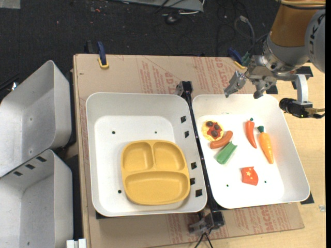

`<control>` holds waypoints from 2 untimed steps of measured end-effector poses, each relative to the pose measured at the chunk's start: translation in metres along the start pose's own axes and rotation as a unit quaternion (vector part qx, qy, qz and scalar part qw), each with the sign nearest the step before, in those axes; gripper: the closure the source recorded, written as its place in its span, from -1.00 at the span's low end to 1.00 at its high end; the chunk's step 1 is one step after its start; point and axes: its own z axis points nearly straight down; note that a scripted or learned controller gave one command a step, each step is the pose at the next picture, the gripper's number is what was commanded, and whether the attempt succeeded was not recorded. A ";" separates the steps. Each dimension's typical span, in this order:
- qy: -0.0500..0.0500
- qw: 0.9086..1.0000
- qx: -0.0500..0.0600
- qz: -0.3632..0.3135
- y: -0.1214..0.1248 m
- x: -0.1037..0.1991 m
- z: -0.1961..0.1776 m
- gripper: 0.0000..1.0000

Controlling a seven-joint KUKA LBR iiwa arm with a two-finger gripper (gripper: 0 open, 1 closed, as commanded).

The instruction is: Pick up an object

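Fingers spread, empty, above the chili.

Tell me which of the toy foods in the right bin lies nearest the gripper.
The red chili pepper, slim and standing lengthwise, its tip closest below the gripper. The orange carrot beside it lies slightly lower; the other pieces lie farther off.

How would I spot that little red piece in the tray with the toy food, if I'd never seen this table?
Find the right white bin, the one holding toy food. Look at its near end, below the carrot and the green piece. The red piece lies there alone, touching nothing: squarish and flat with a small yellow mark, while its neighbours are long and thin.
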 end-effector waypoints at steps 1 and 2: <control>-0.001 1.000 -0.006 -0.001 0.002 0.000 -0.008 -1.00; 0.000 1.000 -0.004 0.000 -0.007 -0.005 0.044 -1.00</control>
